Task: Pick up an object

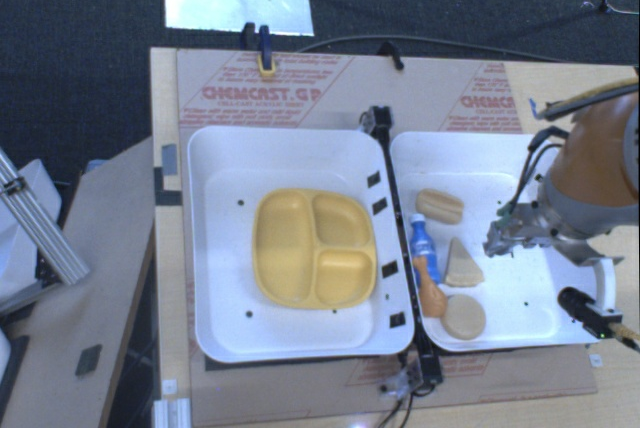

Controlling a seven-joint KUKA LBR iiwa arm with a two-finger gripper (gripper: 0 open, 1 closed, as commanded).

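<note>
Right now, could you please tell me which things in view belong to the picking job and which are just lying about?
Job:
- gripper over the right bin
- bread roll
- blue bottle
- wedge
- carrot
- round disc

Lying about:
- yellow divided tray in the left bin
- clamp at the bench's far edge

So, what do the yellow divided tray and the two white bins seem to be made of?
The yellow divided tray looks like moulded plastic with a dull sheen: one even colour, rounded compartment walls. The left white bin and the right white bin look like thin formed plastic, smooth and slightly glossy, though coated metal is possible.
</note>
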